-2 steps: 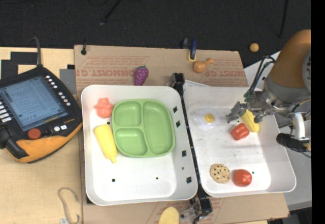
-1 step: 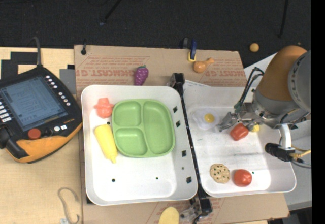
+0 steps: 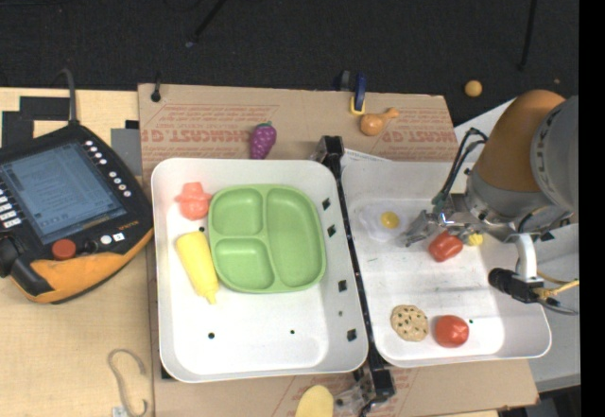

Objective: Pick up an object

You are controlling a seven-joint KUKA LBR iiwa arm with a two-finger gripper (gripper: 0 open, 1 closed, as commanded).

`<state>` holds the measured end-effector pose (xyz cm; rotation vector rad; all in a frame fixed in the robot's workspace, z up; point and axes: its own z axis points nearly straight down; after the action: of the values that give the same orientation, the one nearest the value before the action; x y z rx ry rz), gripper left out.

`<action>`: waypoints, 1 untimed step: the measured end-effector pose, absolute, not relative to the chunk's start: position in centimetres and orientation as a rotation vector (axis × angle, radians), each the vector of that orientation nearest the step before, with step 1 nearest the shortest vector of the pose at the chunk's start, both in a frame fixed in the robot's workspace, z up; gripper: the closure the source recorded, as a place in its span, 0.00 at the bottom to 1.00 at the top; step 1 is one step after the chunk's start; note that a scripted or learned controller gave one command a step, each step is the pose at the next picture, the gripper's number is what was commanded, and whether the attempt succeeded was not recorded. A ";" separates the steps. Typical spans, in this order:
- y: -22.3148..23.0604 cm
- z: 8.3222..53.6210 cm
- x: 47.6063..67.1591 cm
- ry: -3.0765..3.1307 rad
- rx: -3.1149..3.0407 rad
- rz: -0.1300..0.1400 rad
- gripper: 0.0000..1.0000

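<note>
My arm comes in from the right w/ the orange band up top, and my gripper (image 3: 437, 232) sits low in the right bin (image 3: 529, 335), near its middle-right. A red tomato-like toy (image 3: 446, 246) is right at my fingertips, touching or just under them, but I can't tell if it's actually between them, and I cannot tell the state of the tool from here, too much shadow and clutter at the tip. Also in the right bin: a small yellow piece (image 3: 389, 218) to the left of my gripper, apart from it; a choc-chip cookie (image 3: 409, 321) near the front edge; a second red round toy (image 3: 451, 331) just beside the cookie on its right. Left bin (image 3: 246, 349) has a green 3-compartment plate (image 3: 264, 239) in its upper middle, a yellow corn-like piece (image 3: 198, 265) against the plate's left side, and a pink toy (image 3: 192, 201) at the bin's back-left corner. Outside the bins, on the cardboard behind: purple grapes (image 3: 263, 138) and an orange pear-shaped toy (image 3: 375, 121). A teach pendant (image 3: 66, 207) lies on the bench far left. A yellow object (image 3: 315, 401) sits at the front edge, below the bins.
</note>
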<state>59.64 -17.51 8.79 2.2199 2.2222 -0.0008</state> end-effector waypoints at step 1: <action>-17.6 9.9 59.6 2.219 2.224 0.000 1.00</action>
<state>59.64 -17.62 9.87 2.2236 2.2192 0.0004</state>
